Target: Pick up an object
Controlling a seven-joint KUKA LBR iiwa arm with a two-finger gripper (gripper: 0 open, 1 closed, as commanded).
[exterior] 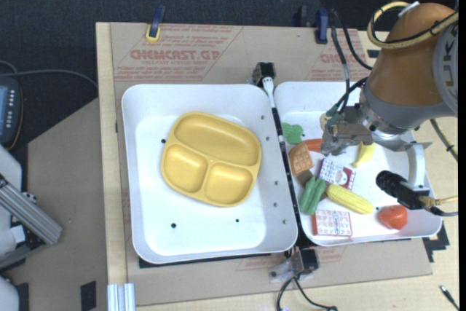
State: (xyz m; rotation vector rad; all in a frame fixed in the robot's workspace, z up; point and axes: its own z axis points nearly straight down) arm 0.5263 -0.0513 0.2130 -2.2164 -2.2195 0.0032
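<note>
My gripper (336,140) hangs low over the left part of the right bin (306,95), among the toy food. Just left of it lie a small orange piece (313,145), a brown bread-like piece (300,159) and a green piece (293,132). A yellow banana-like piece (364,153) lies to its right. Below it sits a small red-and-white box (335,173). Toward the front of the bin are a green vegetable (313,194), a corn cob (350,198), a second printed box (332,222) and a red tomato (393,216).
The left bin (138,156) holds a yellow divided plate (211,159). A black cylindrical part (397,187) juts over the right bin near the tomato. The grey and orange arm (411,62) covers the bin's far right corner. Cables run along the bench's rear edge.
</note>
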